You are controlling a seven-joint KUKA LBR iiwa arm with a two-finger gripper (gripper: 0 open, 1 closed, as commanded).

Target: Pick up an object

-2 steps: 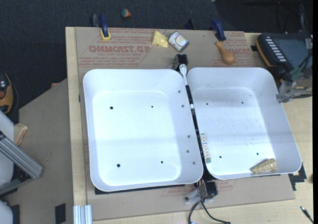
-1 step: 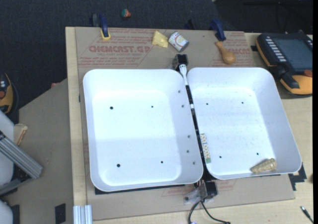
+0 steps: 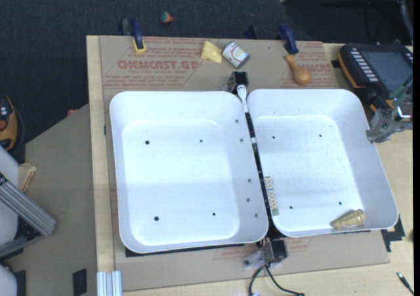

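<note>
A small tan, lumpy object lies in the near right corner of the right bin, close to its front wall. My gripper shows as a grey metal piece at the right rim of that bin, level with its far half. It is well away from the tan object, which lies toward the near side. Nothing shows in the gripper.
The left bin sits beside the right one. Behind the bins on the board lie a yellow piece, a small white box and a wooden-handled item. Blue clamps hold the far edge. A black keypad device stands at the far right.
</note>
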